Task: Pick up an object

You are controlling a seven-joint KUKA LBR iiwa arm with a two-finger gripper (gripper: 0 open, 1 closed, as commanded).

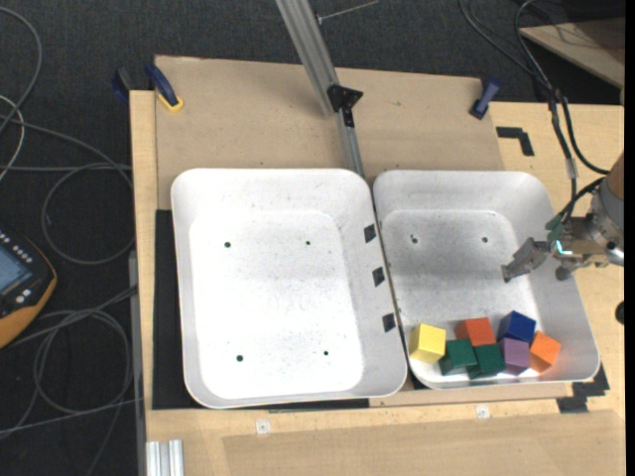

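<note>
Blocks are crowding tightly along the right bin's near wall, risking a deflected grasp while the hand is hovering above, grip undeterminable.

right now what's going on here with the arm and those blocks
The robot arm reaches in from the right, its hand hanging over the right bin, up and away from the blocks. A cluster of small blocks sits at the bin's near edge: yellow, red, two green, blue, purple and orange. None is in the hand. The left bin sits alongside.
</note>
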